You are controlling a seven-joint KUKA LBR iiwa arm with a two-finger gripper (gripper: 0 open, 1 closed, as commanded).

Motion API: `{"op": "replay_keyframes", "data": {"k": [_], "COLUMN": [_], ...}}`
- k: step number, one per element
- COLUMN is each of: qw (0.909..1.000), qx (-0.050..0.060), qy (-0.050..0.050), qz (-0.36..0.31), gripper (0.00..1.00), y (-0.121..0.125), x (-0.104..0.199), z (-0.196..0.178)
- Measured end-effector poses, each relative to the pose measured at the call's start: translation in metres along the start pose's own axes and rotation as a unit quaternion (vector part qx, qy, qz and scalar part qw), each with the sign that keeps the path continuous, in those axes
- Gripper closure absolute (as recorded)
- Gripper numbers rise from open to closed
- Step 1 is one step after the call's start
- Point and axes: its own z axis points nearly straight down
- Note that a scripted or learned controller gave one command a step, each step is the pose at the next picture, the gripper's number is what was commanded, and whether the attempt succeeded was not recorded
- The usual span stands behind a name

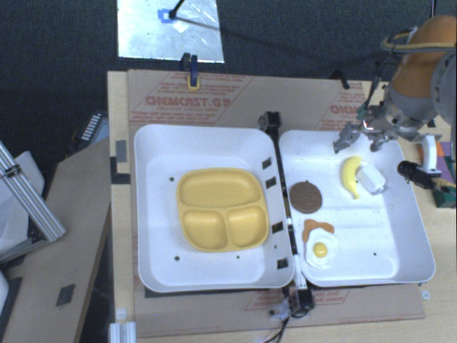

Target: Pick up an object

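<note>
Banana point(350, 176), the nearest pick: lying in the right bin point(400, 263), just below and between the fingertips, curved, with a small white block point(371, 179) touching its right side. Gripper point(360, 138) hanging above the bin's upper part, fingers point(345, 138) spread, pinching nothing.

Likely trouble from here: closing on banana and block together, so one squirts out sideways; or landing a fingertip on the banana's back, not beside it, and pushing it flat against the floor. Cause in both cases: the crowding on the right, and the curve leaving little straight flank to pinch.

Further from the fingers, down and left: brown disc point(306, 196), then fried egg point(320, 249) with an orange piece point(317, 229) touching its top. All well apart from the fingertips. Yellow tray point(218, 209) far left, in the left bin point(153, 191).
</note>
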Motion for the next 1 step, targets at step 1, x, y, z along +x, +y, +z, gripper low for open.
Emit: {"op": "replay_keyframes", "data": {"k": [1], "qw": [1.0], "qx": [0.0], "qy": [0.0], "qz": [0.001], "gripper": [0.0], "y": [-0.0011], "x": [-0.0045], "z": [0.0423]}}
